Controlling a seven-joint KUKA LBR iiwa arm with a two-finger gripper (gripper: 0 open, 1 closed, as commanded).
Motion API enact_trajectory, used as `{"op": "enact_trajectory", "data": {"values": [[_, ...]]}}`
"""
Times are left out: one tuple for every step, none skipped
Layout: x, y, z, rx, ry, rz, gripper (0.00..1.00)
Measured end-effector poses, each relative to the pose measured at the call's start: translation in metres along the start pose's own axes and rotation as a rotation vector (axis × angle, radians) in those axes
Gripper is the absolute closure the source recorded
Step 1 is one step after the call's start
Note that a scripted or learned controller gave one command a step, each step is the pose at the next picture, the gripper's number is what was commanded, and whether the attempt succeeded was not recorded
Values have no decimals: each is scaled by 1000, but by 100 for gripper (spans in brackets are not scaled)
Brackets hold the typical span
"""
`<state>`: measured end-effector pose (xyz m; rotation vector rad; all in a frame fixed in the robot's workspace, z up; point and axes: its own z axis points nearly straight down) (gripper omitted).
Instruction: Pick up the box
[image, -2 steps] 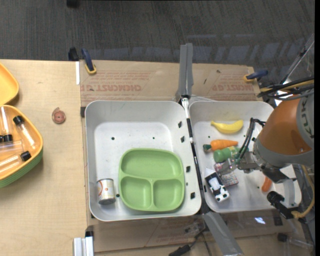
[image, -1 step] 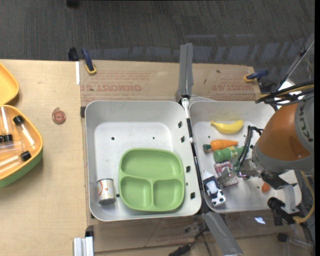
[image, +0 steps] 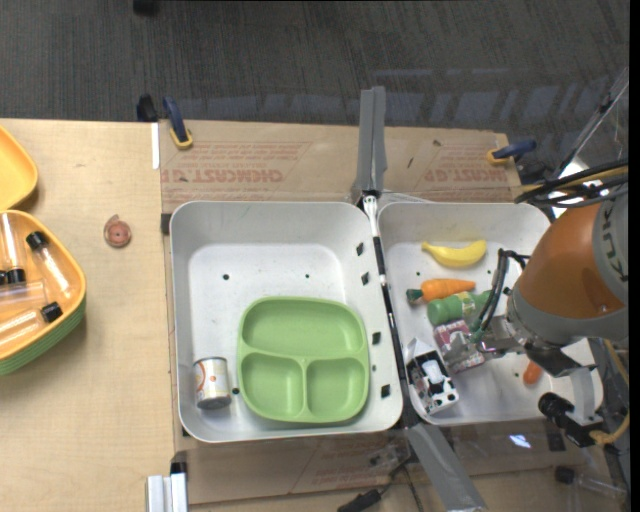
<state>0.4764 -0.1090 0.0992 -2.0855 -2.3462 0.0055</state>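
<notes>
A small black-and-white box (image: 433, 381) lies in the front left corner of the right bin (image: 520, 405), leaning on the bin's wall. My gripper (image: 466, 346) hangs low just behind and to the right of it, under the orange-banded wrist (image: 575, 275). The gripper's tip looks grey and blurred, and I cannot make out anything between it and the box. Just behind the gripper lies a green packet (image: 455, 308).
In the right bin, an orange carrot (image: 445, 290) and a yellow banana (image: 455, 253) lie behind the gripper, and a small orange piece (image: 532, 374) lies to its right. The left bin (image: 200, 240) holds a green divided plate (image: 303, 358) and a small can (image: 211, 382).
</notes>
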Motion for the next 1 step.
{"op": "enact_trajectory", "data": {"values": [[-1, 40, -134, 0, -1, 177, 100]]}}
